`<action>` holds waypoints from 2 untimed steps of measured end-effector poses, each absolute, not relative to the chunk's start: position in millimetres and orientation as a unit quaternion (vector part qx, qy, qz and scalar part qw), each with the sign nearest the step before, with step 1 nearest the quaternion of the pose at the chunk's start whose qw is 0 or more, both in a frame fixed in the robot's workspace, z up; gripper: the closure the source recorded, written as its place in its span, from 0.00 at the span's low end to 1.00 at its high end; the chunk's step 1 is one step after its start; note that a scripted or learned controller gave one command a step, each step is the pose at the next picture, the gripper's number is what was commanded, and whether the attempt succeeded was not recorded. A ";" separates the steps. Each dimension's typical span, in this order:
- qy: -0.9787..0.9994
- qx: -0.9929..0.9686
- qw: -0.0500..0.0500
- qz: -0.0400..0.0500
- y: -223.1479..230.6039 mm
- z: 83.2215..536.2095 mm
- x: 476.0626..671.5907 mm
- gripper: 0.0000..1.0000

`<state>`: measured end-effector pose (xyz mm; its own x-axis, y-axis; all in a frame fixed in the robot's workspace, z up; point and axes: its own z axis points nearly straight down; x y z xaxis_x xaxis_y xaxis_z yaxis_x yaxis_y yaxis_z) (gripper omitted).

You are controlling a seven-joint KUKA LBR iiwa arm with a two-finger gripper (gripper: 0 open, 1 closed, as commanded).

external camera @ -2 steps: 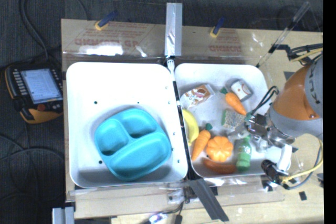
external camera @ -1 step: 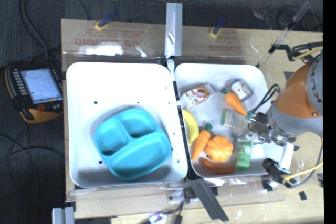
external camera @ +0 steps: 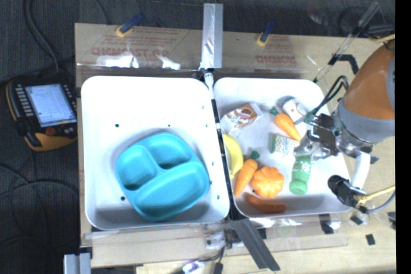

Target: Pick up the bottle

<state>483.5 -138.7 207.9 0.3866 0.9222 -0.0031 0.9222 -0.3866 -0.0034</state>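
A small green bottle (external camera: 299, 176) lies in the right bin (external camera: 257, 92), near its front right corner, beside an orange pumpkin (external camera: 268, 181). Its upper end points toward the gripper (external camera: 309, 148), which hangs just above and behind it at the end of the grey and orange arm (external camera: 369, 102). The gripper's dark tip overlaps the top of the bottle, and where the two meet is too dark and small to make out.
The right bin also holds a banana (external camera: 232, 154), two carrots (external camera: 244, 176) (external camera: 288, 126), a red sausage (external camera: 264, 205), a snack packet (external camera: 241, 117) and a green-white packet (external camera: 281, 143). A blue divided plate (external camera: 164, 173) sits in the left bin (external camera: 103, 138). A teach pendant (external camera: 45, 109) lies far left.
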 end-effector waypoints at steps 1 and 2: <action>-0.651 -0.759 0.000 0.002 -110.9 224.9 483.9 1.00; -0.727 -0.686 0.001 0.002 -117.0 220.6 488.6 1.00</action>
<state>488.6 -117.0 220.6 -0.0575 0.9983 -0.0011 0.9983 0.0575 -0.0045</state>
